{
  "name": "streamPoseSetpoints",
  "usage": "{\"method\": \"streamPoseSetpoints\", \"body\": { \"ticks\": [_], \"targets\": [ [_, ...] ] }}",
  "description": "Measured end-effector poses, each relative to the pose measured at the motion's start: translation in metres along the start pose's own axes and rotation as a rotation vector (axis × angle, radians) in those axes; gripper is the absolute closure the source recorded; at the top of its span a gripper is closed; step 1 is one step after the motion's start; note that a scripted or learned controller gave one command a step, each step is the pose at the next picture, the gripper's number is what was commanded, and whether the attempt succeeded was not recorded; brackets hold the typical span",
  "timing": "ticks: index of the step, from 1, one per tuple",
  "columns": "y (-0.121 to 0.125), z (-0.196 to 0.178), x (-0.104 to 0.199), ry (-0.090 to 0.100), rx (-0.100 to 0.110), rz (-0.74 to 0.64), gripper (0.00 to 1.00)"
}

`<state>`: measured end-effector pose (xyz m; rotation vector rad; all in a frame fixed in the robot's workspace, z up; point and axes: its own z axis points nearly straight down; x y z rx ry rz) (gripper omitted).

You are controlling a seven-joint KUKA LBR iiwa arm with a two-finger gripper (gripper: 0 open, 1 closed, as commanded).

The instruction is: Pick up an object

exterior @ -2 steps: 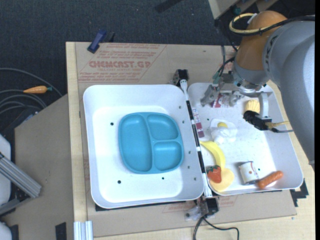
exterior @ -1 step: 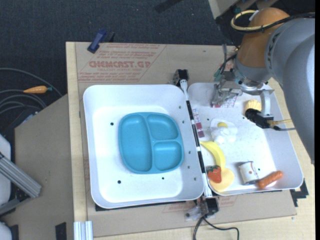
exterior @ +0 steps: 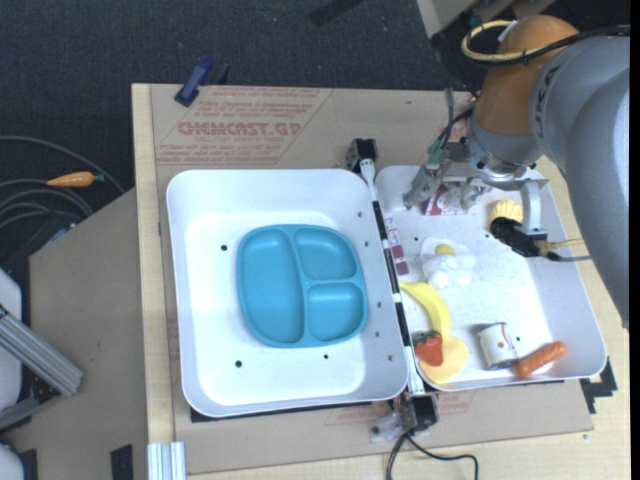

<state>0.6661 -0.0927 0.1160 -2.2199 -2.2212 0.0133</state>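
Over the far end of the right bin [exterior: 560, 298] my gripper [exterior: 445, 183] hung low, near a small reddish thing [exterior: 437, 204] lying by the back wall, and I could not tell from that slant how the gripper itself stood, since the wrist and its cables crowded the spot. No single object was named for me, so I judged among what lay in that bin: a banana [exterior: 432, 308] along the left wall, a strawberry [exterior: 429, 348] resting on a yellow piece [exterior: 450, 358] at the near end, a carrot [exterior: 540, 359] and a small can [exterior: 494, 343] just beside each other, a white lump [exterior: 445, 264] with a yellow spot in the middle, and a yellow bit [exterior: 508, 210] at the far side. All looked like light toy food, probably hard, smooth plastic, apt to slip or roll. I judged the banana best taken across its narrow middle, the carrot likewise across its width. My black bracket [exterior: 515, 235] covered part of the far side. The left bin [exterior: 200, 298] held a blue divided plate [exterior: 300, 284].
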Motion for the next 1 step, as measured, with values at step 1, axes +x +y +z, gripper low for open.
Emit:
{"method": "streamPoseSetpoints", "body": {
  "ticks": [1],
  "targets": [
    [-0.001, 0.0315, 0.0008, 0.005, 0.003, 0.002, 0.0]
  ]
}}
